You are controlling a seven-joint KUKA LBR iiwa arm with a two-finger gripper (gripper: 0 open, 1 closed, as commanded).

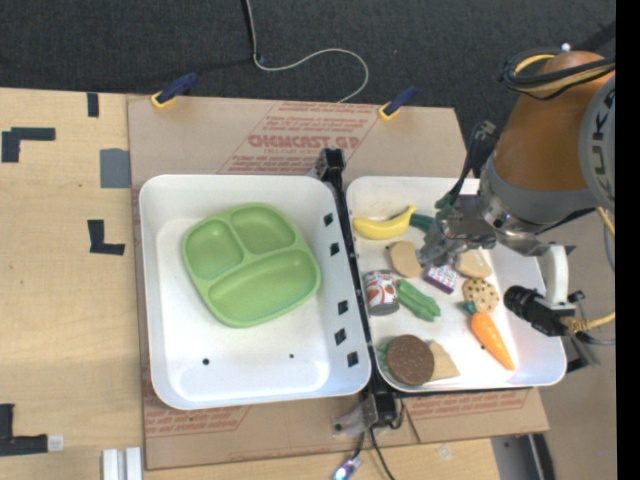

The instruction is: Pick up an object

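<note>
The likeliest target is the small purple packet (pixel 441 277), a dark flat thing with a pale label, lying tilted in the middle of the right bin (pixel 545 373). The gripper (pixel 447 240) hangs right over its upper edge. I cannot tell how far the fingers are apart, nor whether they have anything between them; the wrist hides them.

The risk is crowding. A tan biscuit (pixel 404 260) lies just beside the packet on the left, a green vegetable (pixel 419 301) just below it, and a speckled cookie (pixel 480 294) to the right. Closing here could catch a neighbour instead, or pinch the packet's corner so it slips. The banana (pixel 382 225) lies near too.
</note>
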